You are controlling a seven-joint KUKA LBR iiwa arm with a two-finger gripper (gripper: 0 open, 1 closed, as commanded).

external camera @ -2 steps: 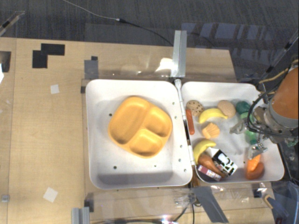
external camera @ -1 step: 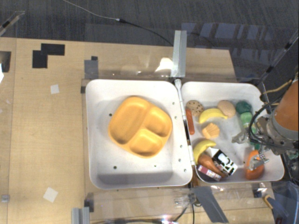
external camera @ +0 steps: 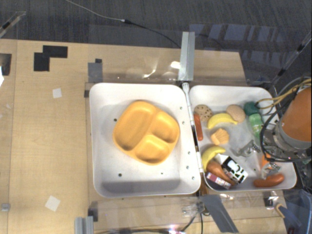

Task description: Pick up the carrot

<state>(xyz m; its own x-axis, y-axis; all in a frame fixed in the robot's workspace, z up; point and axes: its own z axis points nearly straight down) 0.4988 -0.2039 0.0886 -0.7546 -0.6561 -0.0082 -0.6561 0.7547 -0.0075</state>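
Note:
The right bin (external camera: 243,92) holds several toy foods. A small bright orange piece that looks like the carrot (external camera: 264,161) lies near the bin's right side, mostly hidden under the wrist. My gripper (external camera: 261,156) is low in the bin right over it, with the arm's orange band (external camera: 298,117) above it. Cables and the wrist body hide how the gripper stands around the orange piece and whether they touch.
Near the gripper lie a red sausage (external camera: 268,181), a black-and-white toy (external camera: 234,170), two bananas (external camera: 222,120) (external camera: 212,154), an orange wedge (external camera: 220,136) and a green bottle (external camera: 256,123). A thin orange-red stick (external camera: 198,127) lies by the divider. The left bin (external camera: 105,179) holds a yellow divided plate (external camera: 146,131).

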